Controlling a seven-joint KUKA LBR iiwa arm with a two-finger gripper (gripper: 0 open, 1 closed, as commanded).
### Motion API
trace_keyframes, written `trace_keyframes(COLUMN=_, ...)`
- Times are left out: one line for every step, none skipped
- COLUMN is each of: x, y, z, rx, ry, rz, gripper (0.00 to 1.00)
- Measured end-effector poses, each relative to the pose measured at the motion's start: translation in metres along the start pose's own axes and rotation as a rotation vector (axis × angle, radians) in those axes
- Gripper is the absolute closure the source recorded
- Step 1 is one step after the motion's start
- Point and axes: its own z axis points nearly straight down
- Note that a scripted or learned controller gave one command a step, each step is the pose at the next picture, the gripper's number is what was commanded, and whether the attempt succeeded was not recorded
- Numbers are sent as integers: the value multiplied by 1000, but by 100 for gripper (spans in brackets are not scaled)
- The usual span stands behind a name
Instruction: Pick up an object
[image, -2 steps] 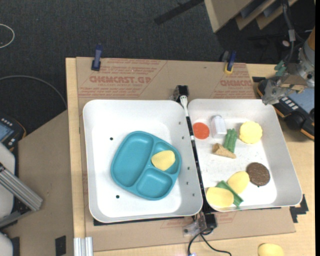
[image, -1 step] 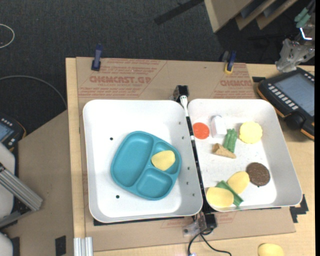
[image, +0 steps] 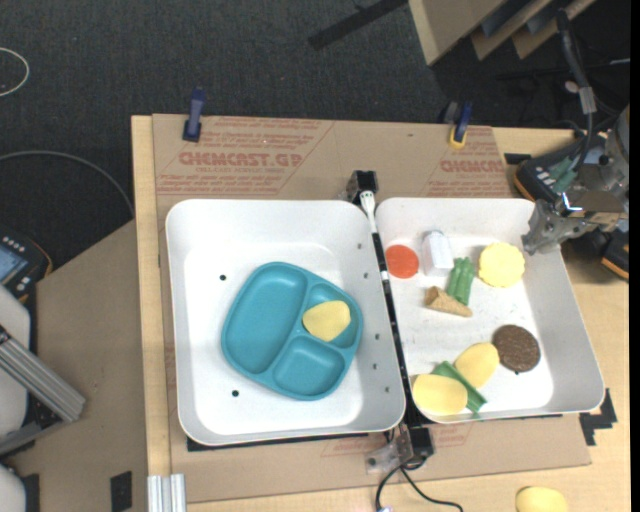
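Observation:
My gripper (image: 548, 228) hangs at the far right rim of the right bin (image: 570, 330), just right of a round yellow piece (image: 501, 265). The right bin holds several small items. An orange disc (image: 402, 261) and a white piece (image: 436, 250) lie at its far left. A green piece (image: 461, 279) and a tan wedge (image: 447, 301) sit in the middle. A brown cookie (image: 517, 347), two yellow lumps (image: 477, 364) (image: 439, 393) and a green scrap (image: 468, 390) lie near the front. Nothing is visibly held.
The left bin (image: 200, 250) holds a teal divided plate (image: 268, 325) with a yellow piece (image: 326, 319) in its right compartment. Clamps (image: 194, 115) (image: 460, 122) stand at the board's far edge. Another yellow object (image: 540, 499) lies off the bins at the front right.

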Motion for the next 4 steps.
trace_keyframes(x=14, y=-32, z=-81, rx=-23, ry=-3, rz=-6, gripper=100)
trace_keyframes(x=-14, y=-12, z=114, rx=2, ry=-1, rz=0, gripper=100)
trace_keyframes(x=17, y=-10, z=-23, rx=-28, ry=-4, rz=-8, gripper=100)
trace_keyframes(x=70, y=-33, z=-172, rx=-33, ry=-2, rz=-11, gripper=100)
